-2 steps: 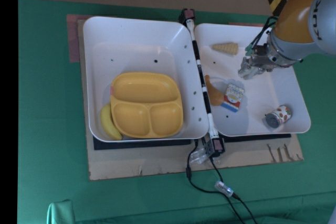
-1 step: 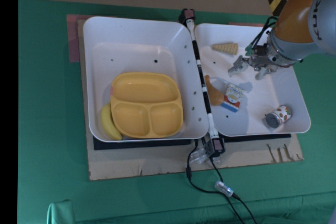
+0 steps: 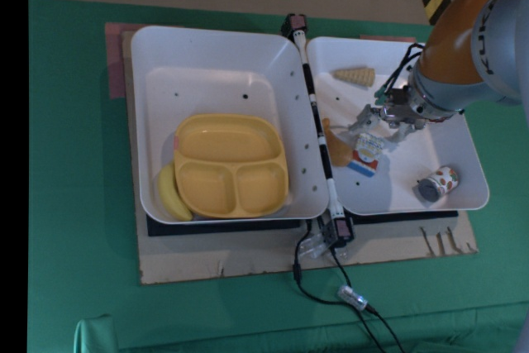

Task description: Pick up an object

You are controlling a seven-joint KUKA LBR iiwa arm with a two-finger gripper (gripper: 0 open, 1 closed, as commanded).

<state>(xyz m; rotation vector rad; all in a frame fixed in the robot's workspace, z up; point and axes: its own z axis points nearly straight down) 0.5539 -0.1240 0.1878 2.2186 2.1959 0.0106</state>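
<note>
Camera view, looking down at a slant on two white bins side by side. Reaching in from the right, the grey arm (image 3: 496, 37) with its orange band, bent down over the right bin (image 3: 463, 136). At its end the gripper (image 3: 382, 125), low above the bin floor, fingers spread wide — open, nothing between them.

Just below the fingertips, a small carton (image 3: 368, 153), white with a red and blue strip along its lower edge, lying flat, long axis running slantwise from upper right down to lower left. Printing on its face, too small to read. Touching its left side, an orange piece (image 3: 336, 146), narrow end pointing up toward the bin's far wall.

Up near the far wall, an ice-cream cone (image 3: 355, 76), lying on its side, long axis across the bin, tip pointing left. Down in the near right corner, a small can (image 3: 438, 182) on its side, grey end facing lower left, label with red and orange spots — no lettering legible.

Over in the left bin (image 3: 149, 95), a yellow divided plate (image 3: 231, 165) with three compartments, and a banana (image 3: 171, 194) tucked against its left edge, lying nearly lengthwise toward the near wall.
</note>
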